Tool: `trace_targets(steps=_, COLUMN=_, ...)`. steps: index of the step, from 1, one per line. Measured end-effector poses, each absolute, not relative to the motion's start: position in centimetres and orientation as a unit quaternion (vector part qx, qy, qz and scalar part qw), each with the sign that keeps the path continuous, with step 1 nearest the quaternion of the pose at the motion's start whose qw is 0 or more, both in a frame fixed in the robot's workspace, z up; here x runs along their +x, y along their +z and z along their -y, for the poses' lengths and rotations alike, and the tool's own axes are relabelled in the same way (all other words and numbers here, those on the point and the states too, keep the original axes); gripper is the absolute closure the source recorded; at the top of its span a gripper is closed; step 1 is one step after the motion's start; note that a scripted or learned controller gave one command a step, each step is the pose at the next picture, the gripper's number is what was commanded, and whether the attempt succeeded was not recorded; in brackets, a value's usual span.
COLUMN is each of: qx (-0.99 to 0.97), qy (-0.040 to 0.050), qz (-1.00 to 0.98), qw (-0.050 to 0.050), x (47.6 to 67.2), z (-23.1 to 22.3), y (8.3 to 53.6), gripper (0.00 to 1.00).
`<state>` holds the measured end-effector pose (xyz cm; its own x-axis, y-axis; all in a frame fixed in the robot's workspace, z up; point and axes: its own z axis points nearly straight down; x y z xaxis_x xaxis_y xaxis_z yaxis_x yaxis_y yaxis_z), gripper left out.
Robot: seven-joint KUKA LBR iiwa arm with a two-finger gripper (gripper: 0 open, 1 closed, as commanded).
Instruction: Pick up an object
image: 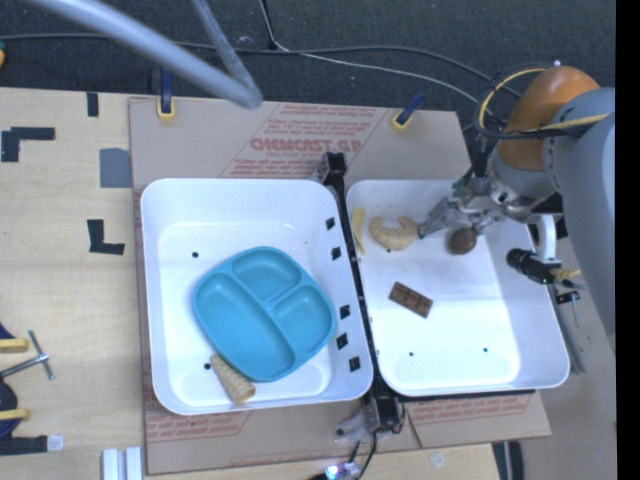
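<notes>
My gripper [456, 222] reaches into the right bin [530, 368] from the right, low over its far part. A small brown round object [461, 240] lies just under and in front of it, and I cannot tell whether the two touch. A tan croissant-shaped piece [393, 233] lies just left of the gripper. Against the bin's left wall stands a thin yellow piece [357, 230]. A brown chocolate-bar piece [410, 299] lies in the middle of the bin.
The left bin [165, 208] holds a blue divided plate [263, 311] and a tan cylinder [232, 378] at its near edge. A black divider [345, 268] runs between the bins. The arm's grey body [590, 188] and cables stand over the right bin's right rim.
</notes>
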<state>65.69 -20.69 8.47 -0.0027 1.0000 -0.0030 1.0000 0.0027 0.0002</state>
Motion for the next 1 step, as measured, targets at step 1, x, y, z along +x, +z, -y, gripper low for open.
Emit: trace_targets(steps=1, qx=0.705, qy=-0.0005, qz=-0.709, qw=0.003, x=65.81, z=20.70, y=9.71, gripper=1.00)
